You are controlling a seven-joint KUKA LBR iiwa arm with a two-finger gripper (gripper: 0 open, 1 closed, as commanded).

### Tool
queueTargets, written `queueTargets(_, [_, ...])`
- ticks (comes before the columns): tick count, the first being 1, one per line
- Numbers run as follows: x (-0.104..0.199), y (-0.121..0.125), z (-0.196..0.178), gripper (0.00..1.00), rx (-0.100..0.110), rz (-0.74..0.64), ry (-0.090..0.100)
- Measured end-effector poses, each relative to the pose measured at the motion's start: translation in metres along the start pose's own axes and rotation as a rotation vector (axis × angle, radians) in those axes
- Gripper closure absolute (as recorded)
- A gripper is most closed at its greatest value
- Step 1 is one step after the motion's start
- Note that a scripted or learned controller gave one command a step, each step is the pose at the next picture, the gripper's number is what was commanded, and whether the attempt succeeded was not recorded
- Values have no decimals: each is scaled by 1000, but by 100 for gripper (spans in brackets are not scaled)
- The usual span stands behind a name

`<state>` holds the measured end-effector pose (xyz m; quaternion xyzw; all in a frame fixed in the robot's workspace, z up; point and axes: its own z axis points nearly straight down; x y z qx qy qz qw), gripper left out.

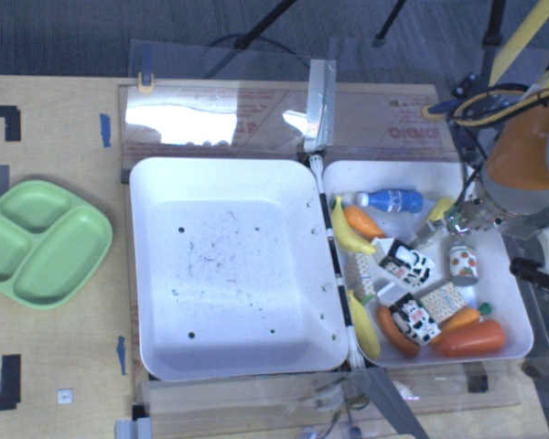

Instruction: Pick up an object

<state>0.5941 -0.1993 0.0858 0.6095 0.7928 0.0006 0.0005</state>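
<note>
From the camera above the bench, we see the right bin [520, 286] crowded with small toys, while the arm reaches in over its upper right corner. The gripper [459, 219] hangs low there, above the bin floor, just beside a small white jar with a red print [463, 262] and near a blue bottle [391, 200] lying on its side. Whether its tips are apart or together we cannot tell; they blur into the clutter.

The things we could pick all lie in this bin: a banana [345, 232] along the left wall, a carrot [362, 222] touching it, two black-and-white cow toys [406, 265] mid-bin, a large orange carrot [468, 337] at the front wall.

We judge these to be hollow plastic play pieces: light, stiff and rather slippery, not fragile. The jar is nearest to the gripper and stands apart from its neighbours, so we would take it across its round body, low enough that it does not tip or squirt out. The bottle would want a grip across its narrow width, since a cylinder lying down rolls easily.

The left bin [156, 186] and a green divided plate [42, 242] on the bench lie well apart from the arm.
</note>
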Motion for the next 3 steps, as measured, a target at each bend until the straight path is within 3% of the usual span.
queueTargets(1, [-20,18,-1,0,-5,-103,9])
queueTargets(2, [-24,18,-12,100,-8,-101,-2])
queueTargets(3, [46,32,-130,100,-1,73,-1])
